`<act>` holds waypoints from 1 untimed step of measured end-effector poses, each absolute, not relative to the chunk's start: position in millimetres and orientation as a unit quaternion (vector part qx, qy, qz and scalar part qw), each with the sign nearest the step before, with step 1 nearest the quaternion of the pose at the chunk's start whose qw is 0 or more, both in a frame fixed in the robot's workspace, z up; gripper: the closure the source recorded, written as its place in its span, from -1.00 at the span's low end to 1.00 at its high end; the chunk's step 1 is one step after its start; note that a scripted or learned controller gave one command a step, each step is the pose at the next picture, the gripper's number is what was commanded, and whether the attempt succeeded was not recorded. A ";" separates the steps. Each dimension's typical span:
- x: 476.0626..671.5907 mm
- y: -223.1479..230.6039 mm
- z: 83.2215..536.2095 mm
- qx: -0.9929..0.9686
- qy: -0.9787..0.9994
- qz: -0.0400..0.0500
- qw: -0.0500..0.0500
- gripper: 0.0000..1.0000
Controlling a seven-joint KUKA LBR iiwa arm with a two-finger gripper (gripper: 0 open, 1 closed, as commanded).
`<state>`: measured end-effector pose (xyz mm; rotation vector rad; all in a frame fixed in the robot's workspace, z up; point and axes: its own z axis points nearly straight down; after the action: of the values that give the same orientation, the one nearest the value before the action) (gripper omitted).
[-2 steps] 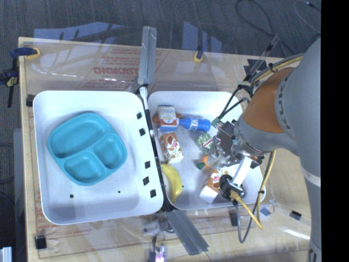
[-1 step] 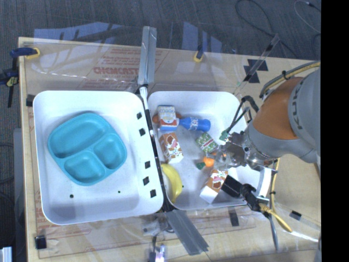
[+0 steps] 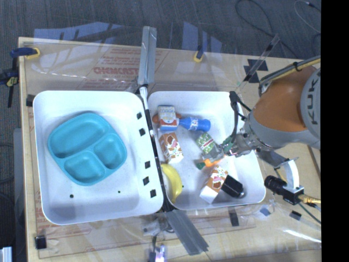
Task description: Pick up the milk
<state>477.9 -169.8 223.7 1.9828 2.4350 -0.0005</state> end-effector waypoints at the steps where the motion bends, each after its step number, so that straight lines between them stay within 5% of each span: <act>1: 477.7 -170.4 223.7 0.632 0.775 0.000 0.001 -1.00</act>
<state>477.7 -170.4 223.7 1.9836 2.4337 -0.0008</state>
